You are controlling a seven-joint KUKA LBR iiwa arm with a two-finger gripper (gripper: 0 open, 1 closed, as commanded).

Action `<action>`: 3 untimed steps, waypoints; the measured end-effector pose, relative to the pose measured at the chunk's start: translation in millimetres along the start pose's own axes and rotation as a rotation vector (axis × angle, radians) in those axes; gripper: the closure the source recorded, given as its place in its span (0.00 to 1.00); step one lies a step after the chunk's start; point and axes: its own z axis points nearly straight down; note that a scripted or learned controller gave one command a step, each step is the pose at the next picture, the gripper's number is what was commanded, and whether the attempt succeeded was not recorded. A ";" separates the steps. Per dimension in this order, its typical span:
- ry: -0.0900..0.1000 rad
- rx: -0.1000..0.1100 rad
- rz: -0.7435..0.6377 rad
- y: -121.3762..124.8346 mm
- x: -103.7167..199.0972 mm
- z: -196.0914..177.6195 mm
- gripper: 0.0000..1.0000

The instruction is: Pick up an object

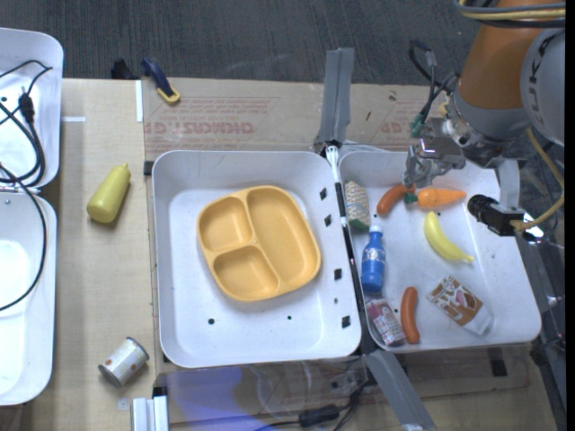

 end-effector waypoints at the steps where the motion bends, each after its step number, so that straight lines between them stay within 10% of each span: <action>1: 0.000 0.001 0.000 -0.2 -0.1 0.4 0.00; 2: 0.001 0.003 0.137 -21.8 -46.1 111.0 0.00; 3: 0.002 0.005 0.427 -58.1 -68.6 122.1 0.00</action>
